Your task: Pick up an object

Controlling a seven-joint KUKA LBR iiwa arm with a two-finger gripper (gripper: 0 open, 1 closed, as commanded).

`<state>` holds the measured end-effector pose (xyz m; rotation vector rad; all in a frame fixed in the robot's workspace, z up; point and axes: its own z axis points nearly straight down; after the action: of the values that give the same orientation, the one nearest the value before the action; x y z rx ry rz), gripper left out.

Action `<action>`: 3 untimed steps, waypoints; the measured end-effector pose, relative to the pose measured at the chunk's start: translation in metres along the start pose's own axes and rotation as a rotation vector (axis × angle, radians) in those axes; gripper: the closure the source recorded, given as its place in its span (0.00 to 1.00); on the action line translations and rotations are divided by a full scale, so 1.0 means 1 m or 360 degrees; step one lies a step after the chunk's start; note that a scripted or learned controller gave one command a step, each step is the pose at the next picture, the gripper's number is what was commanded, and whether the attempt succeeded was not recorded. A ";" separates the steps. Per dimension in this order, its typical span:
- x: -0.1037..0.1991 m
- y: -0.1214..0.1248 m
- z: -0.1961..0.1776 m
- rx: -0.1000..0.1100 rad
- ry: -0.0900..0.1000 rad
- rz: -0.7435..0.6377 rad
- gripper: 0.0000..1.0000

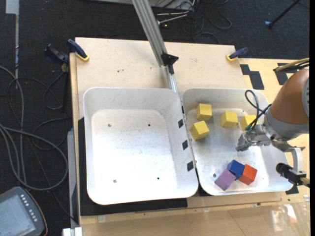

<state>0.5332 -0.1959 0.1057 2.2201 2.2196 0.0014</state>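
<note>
Arm reaching into right bin, gripper (244, 144) hanging low among the blocks, nothing visibly held.

The gripper is sitting over the right bin (214, 190) floor, just right of centre; can't tell whether the fingers are spread or closed, too small and dark against the wrist. No block is showing between them, so not calling it a grasp. Candidate objects are all lying in the right bin: three yellow blocks in the upper part, one upper left (204, 111), one lower left (200, 130), one nearer the gripper (229, 119), plus a fourth yellow block (249, 121) partly hidden behind the wrist cables. A blue block (236, 168), red block (249, 174) and purple block (225, 179) are bunching together, touching, near the front wall. The gripper is hovering between the yellow group and this cluster, likely lining up on a nearby block. The clustered three are looking harder to grip cleanly. The left bin (93, 132) is serving as the other compartment.
</note>
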 end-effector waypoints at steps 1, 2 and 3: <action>0.000 0.003 -0.043 -0.0005 -0.0002 -0.0004 1.00; 0.003 0.003 -0.086 -0.0006 -0.0003 -0.0005 1.00; -0.002 0.008 -0.130 -0.0007 -0.0004 -0.0005 1.00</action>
<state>0.5408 -0.1974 0.2357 2.2134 2.2198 0.0037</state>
